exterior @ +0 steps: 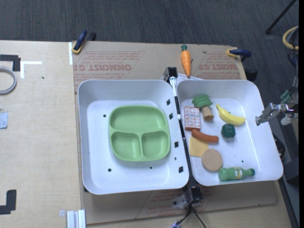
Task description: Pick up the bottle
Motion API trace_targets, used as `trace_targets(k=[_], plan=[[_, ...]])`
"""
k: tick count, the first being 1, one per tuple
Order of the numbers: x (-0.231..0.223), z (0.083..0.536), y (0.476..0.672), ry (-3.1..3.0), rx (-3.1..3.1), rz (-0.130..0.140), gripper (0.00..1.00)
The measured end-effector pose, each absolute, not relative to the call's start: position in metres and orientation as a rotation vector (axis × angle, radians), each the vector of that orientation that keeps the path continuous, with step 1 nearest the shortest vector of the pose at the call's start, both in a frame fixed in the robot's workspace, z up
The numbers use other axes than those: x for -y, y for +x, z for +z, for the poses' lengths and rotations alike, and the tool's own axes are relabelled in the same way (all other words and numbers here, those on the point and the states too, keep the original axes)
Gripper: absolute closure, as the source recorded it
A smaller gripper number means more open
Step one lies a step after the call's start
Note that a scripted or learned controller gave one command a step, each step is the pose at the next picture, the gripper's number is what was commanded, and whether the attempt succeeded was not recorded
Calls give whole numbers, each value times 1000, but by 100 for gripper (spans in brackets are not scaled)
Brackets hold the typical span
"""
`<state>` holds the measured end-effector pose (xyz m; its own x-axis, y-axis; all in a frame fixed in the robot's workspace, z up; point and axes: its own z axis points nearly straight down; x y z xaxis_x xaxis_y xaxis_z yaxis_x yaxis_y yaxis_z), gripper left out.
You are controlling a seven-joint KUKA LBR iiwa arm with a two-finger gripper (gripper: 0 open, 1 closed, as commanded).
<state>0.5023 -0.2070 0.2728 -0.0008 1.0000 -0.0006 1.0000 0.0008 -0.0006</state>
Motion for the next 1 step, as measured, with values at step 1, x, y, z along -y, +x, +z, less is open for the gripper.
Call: trace_targets(k=[1], plan=[[207, 282, 503, -2219, 2226, 2, 100]])
